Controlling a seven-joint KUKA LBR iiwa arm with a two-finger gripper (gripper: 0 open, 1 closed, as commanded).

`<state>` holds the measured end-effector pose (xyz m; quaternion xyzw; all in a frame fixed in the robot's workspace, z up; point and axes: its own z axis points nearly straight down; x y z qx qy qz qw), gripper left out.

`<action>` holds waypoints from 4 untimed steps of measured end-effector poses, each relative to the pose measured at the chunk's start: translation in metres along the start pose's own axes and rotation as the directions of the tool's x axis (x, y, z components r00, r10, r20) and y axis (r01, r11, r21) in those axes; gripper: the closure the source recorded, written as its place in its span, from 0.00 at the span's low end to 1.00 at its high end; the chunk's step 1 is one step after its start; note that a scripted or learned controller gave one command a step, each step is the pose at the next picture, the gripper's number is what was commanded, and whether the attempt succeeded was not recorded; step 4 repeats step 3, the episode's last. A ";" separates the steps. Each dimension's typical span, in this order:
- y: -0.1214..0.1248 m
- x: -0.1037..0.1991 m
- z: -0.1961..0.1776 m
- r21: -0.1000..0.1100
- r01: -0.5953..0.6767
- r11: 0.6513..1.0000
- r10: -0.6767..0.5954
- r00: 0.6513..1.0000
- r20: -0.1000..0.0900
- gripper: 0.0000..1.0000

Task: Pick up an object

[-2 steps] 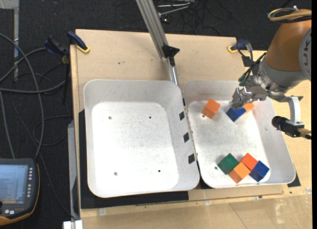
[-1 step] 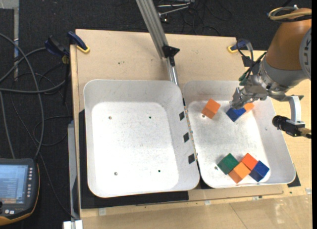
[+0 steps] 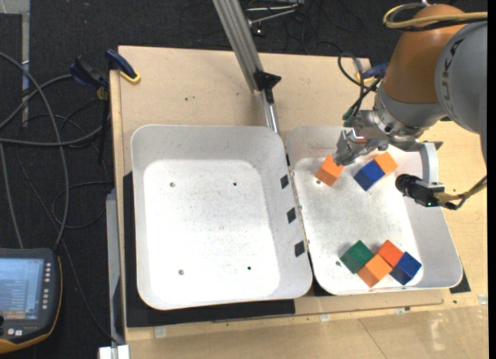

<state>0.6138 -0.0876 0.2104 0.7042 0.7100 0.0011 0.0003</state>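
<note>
My gripper (image 3: pixel 349 150) hangs low over the back of the right bin (image 3: pixel 434 229). Just to its lower left, an orange block (image 3: pixel 329 170) lies on the bin floor, very close to the gripper tip; I cannot make out whether they touch. To the gripper's lower right lies a blue block (image 3: pixel 369 175) with a small orange block (image 3: pixel 386 163) against its far side.
A cluster sits at the front of the right bin: a green block (image 3: pixel 357 257), an orange block (image 3: pixel 376 270), a red-orange block (image 3: pixel 390 253) and a blue block (image 3: pixel 406 267). The left bin (image 3: pixel 147 195) lies alongside. A metal pole (image 3: pixel 240 32) slants over the bench's back.
</note>
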 end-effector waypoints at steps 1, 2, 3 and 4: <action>0.000 0.064 -0.003 0.002 0.001 1.000 -0.001 1.000 -0.001 1.00; -0.002 0.118 -0.016 0.000 0.001 1.000 -0.001 1.000 -0.001 1.00; 0.000 0.175 -0.027 0.001 0.001 1.000 -0.001 1.000 -0.001 1.00; 0.000 0.175 -0.027 0.001 0.001 1.000 -0.001 1.000 -0.001 1.00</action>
